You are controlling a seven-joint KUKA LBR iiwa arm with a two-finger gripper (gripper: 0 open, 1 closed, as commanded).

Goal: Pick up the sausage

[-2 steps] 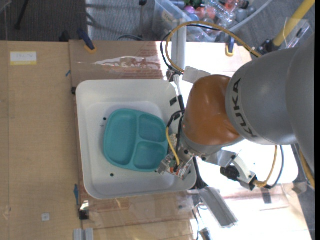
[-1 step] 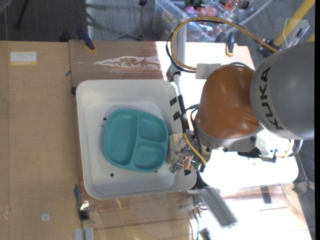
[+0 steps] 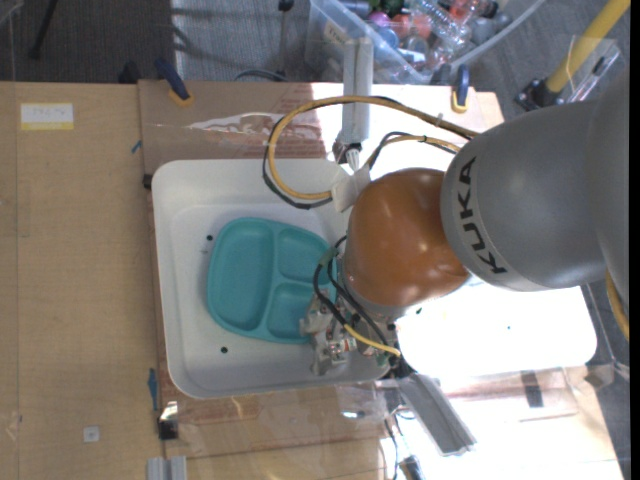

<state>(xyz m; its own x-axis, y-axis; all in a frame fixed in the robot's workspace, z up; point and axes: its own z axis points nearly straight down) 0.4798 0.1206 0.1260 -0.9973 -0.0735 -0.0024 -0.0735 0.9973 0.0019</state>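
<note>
Your arm [image 3: 520,198] reaches in from the right, wrist bent down over the left bin [image 3: 185,268], gripper [image 3: 330,348] at the teal tray's [image 3: 250,278] near-right corner. You cannot tell its state or locate the sausage.

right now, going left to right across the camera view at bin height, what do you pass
brown bench top → left white bin → teal divided tray inside that bin → gripper at the tray's right edge → orange band of the arm → grey arm → right white bin, glaring bright
</note>
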